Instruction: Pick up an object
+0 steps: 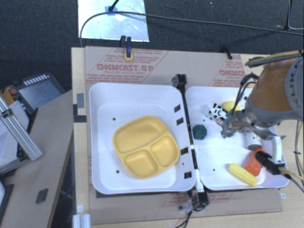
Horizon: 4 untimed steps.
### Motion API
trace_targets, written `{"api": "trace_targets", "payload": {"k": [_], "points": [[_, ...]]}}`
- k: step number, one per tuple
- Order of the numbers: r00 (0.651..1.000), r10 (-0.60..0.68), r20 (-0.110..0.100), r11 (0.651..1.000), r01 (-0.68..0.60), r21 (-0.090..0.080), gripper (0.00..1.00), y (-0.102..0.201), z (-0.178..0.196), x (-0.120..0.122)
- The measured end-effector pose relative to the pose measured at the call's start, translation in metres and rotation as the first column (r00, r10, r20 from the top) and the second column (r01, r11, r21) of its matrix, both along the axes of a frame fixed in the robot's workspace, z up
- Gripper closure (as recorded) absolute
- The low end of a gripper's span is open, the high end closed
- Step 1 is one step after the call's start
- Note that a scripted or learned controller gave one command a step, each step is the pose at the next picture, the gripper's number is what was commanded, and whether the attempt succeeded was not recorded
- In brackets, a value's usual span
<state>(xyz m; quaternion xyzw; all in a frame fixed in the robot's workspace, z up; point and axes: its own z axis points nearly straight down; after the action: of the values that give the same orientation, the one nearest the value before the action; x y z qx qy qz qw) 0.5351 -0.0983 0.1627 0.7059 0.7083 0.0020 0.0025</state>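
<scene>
"Well, where is the arm?" the desk asks.

"The grey arm [278, 87], orange band above the wrist, reaches in from the right over the right bin [213, 158]. Its gripper [227, 127] hangs low in the upper middle of that bin."

"Open or closed? Anything in it?"

"I cannot tell from this angle. The wrist hides the tip, and nothing can be seen held in it."

"What is there to pick up?"

"Five small things, all in the right bin. A black-and-white toy [217, 112] lies just above and left of the gripper, near it. A yellow ball [230, 106] sits beside the toy on the right, partly behind the arm. A green lump [199, 131] lies to the gripper's left, close to the wall between the bins. A yellow corn cob [242, 174] lies at a slant near the front rim. An orange piece [253, 165] lies just beside the cob's right end, partly covered by the robot."

"And the other bin?"

"The left bin [104, 127] holds a yellow divided plate [145, 146] with three compartments, lying flat and turned at an angle. Both bins rest side by side on a printed cardboard sheet [156, 63]."
</scene>
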Motion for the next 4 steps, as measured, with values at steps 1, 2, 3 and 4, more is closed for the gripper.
{"api": "trace_targets", "payload": {"k": [1, 2, 3, 4], "points": [[1.0, 0.0, 0.001, 1.0, 0.0, -0.001, 1.0, -0.003, 0.061, -0.005], [1.0, 0.001, 0.001, 1.0, -0.001, 0.0, 1.0, 0.0, 0.109, -0.011], [1.0, 0.001, -0.003, 1.0, -0.001, 0.0, 1.0, -0.001, 0.123, -0.01], [1.0, 0.006, -0.004, 1.0, -0.006, 0.002, 1.0, 0.056, 0.115, -0.005]]}}
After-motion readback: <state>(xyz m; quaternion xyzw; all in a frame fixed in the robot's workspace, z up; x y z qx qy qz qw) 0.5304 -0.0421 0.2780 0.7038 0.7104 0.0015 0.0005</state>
